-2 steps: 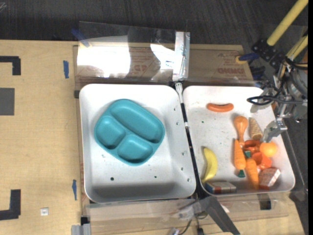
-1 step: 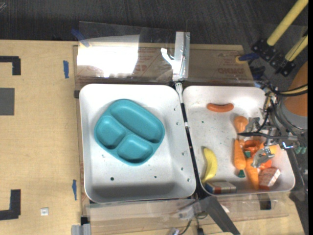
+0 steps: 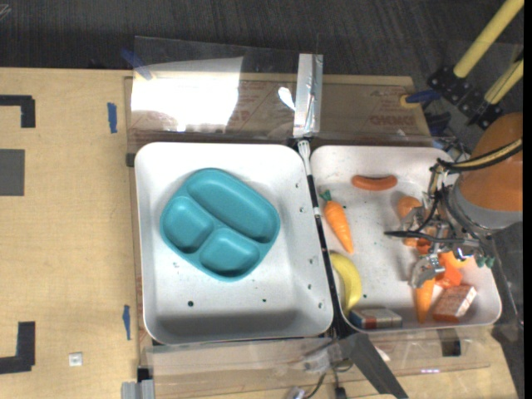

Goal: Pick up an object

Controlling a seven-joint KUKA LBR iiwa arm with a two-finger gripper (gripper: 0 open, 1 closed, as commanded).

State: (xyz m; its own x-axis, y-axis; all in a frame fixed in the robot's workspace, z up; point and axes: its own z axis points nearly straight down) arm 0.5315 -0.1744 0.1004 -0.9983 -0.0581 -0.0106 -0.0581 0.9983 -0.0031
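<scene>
The right bin [image 3: 378, 248] holds toy food. A brown sausage [image 3: 374, 182] lies near its far wall. An orange carrot [image 3: 337, 224] and a yellow banana [image 3: 347, 279] rest along its left wall. My gripper [image 3: 428, 246] is low over the right side of this bin, among a cluster of orange pieces [image 3: 451, 270]. A small orange piece [image 3: 407, 206] sits just behind it. An orange cone-shaped item [image 3: 424, 298] and a reddish box [image 3: 455, 302] lie just in front. Cables and the wrist hide the gripper's tips.
The left bin [image 3: 158, 306] holds a teal divided plate [image 3: 219, 222]. A small dark and red bar [image 3: 378, 317] lies at the right bin's front wall. The arm's orange band [image 3: 497, 185] overhangs the right bin's right rim. Yellow poles [image 3: 490, 32] stand at the far right.
</scene>
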